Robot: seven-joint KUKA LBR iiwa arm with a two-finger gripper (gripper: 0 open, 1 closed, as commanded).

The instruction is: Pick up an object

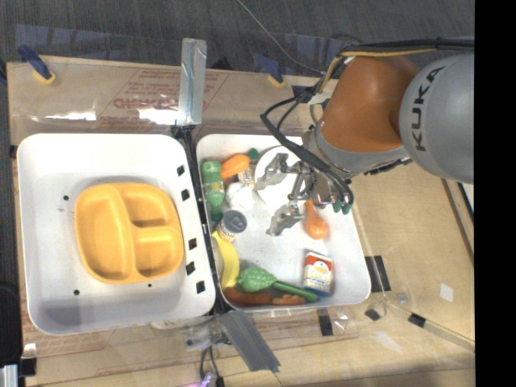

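Inside the right bin (355, 252), several small things lie crowded toward its left and near edges. An orange carrot-like piece (316, 224) lies right of the bin's middle, just beside the claw (282, 196). A small red and white box (318, 271) sits near the bin's near right corner. Along the near edge lie a green leafy piece (258, 280) and a dark reddish stick (262, 299), with a yellow banana (228, 262) at the left wall. A grey round lid or can (235, 221) sits just above the banana. Green items (212, 185) and an orange piece (235, 165) cluster at the far left corner.

The claw hangs over the middle of this bin, its metal fingers (284, 218) spread apart, one toward the far side and one toward the near side. Nothing shows between them; white bin floor is visible in the gap. Whether the fingertips touch the floor I cannot tell. The orange carrot-like piece sits just to the right of the lower finger, apart from the gap.

Open floor in the right bin lies around the middle and toward the right wall.

The left bin (40, 176) carries a yellow divided tray (129, 232) near its centre, with bare white floor all around it. Both bins stand side by side on the worktop (419, 248), their inner walls touching.
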